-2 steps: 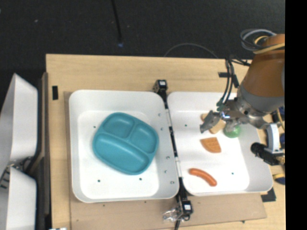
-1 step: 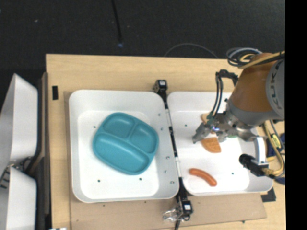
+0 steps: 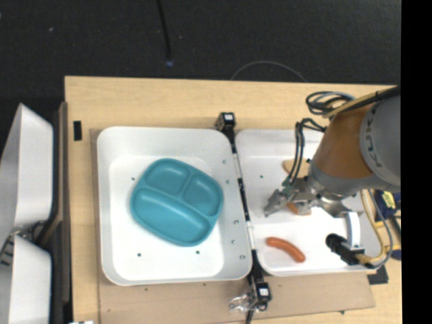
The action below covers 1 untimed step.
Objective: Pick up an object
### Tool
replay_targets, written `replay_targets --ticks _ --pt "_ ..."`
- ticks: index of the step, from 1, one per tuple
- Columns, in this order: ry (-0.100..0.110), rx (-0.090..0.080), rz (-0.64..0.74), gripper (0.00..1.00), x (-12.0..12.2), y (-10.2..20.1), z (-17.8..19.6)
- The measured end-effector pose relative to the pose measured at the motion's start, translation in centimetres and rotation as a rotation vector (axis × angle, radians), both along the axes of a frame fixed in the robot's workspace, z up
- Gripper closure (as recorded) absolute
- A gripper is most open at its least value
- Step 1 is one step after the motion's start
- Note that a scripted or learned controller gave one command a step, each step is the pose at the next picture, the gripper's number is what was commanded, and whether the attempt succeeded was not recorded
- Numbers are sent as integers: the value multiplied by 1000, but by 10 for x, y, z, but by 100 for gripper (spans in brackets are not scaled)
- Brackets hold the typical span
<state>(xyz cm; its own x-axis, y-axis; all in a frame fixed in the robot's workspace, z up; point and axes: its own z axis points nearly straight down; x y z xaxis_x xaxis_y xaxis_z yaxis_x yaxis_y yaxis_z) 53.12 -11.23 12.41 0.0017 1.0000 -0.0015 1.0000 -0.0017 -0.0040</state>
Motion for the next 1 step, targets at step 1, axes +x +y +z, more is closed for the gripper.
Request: replay_targets --ticks 1 --pt "-9 -2 -1 0 2 -2 -20"
